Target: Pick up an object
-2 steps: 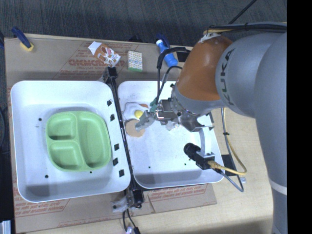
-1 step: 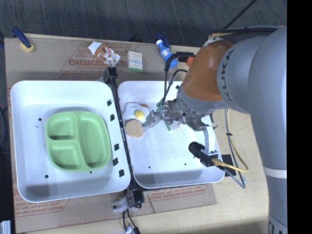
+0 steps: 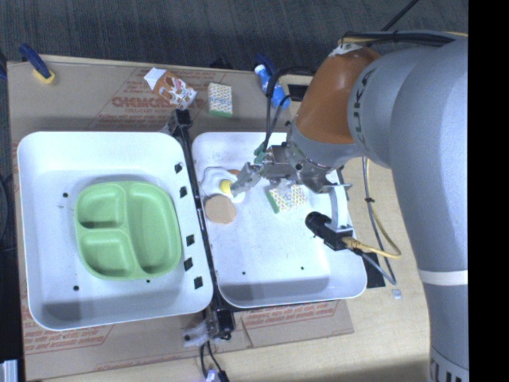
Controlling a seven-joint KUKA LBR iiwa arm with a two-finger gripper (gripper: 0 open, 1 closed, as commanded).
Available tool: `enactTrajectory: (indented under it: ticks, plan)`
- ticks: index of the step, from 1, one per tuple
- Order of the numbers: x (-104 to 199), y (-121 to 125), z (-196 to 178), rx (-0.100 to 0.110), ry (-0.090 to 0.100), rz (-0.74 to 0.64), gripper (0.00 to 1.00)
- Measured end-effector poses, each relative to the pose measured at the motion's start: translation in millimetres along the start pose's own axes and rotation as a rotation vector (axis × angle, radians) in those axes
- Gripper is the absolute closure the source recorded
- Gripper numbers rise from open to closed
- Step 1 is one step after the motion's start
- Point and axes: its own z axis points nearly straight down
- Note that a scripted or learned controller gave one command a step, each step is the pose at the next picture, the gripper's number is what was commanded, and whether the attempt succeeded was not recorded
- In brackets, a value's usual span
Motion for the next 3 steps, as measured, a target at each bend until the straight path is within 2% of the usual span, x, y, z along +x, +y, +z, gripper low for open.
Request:
enactTrajectory:
  ticks: [1, 2, 3]
  plan:
    - [52.6, -73.9, -12.3, 0.003, -0.001, -0.003, 0.00]
    - [11.5, -19.5, -45.4, -0.001, -0.001, 0.001, 0.00]
    - [63.8, -91.5, -29.9, 0.003, 0.000, -0.002, 0.00]
